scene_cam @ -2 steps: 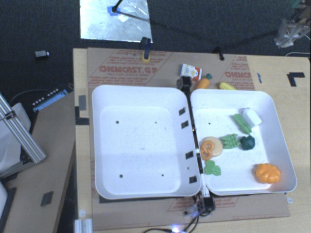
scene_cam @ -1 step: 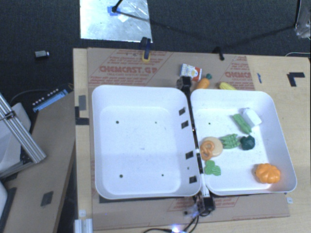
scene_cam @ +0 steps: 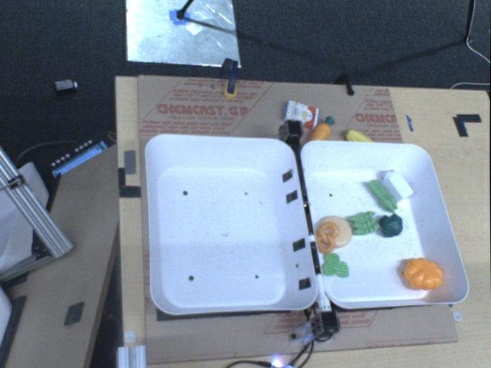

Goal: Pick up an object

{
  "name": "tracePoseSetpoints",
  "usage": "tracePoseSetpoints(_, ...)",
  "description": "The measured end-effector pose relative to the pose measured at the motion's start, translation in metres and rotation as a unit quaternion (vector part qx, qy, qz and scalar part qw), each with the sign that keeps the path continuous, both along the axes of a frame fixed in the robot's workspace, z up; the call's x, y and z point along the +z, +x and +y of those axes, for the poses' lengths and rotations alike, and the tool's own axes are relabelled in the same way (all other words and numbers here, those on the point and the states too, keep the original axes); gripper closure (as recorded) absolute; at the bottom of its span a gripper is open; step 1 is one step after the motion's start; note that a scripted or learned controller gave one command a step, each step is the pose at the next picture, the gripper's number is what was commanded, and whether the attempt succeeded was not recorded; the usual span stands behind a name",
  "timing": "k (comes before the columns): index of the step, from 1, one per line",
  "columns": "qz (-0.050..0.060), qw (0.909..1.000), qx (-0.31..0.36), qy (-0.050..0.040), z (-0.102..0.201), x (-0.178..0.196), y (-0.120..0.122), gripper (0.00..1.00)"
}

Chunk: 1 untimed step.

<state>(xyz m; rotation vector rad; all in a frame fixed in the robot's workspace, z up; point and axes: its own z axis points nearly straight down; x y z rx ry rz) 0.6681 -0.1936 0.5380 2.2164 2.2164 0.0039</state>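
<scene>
The right bin (scene_cam: 430, 176) holds several small toys. An orange pumpkin-like piece (scene_cam: 422, 274) lies near its front right corner. A tan round pastry (scene_cam: 333, 233) sits by the bin's left wall, with a small green leafy piece (scene_cam: 334, 266) just in front of it. A light green leafy piece (scene_cam: 363, 222) and a dark green piece (scene_cam: 390, 225) lie side by side in the middle. Further back are a green pod (scene_cam: 381, 194) and a white block (scene_cam: 397, 184), touching each other.
The left bin (scene_cam: 165, 167) sits beside the right one, joined by black clips. Behind the bins on the cardboard lie a small carton (scene_cam: 300, 113), an orange carrot (scene_cam: 320, 132) and a yellow piece (scene_cam: 357, 136). A metal frame (scene_cam: 31, 213) stands at the left.
</scene>
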Motion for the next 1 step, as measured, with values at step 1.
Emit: tracePoseSetpoints(1, 0.002, 1.0000, 0.000, 0.0012, -0.0133, -0.0025, -0.0249, 1.00)
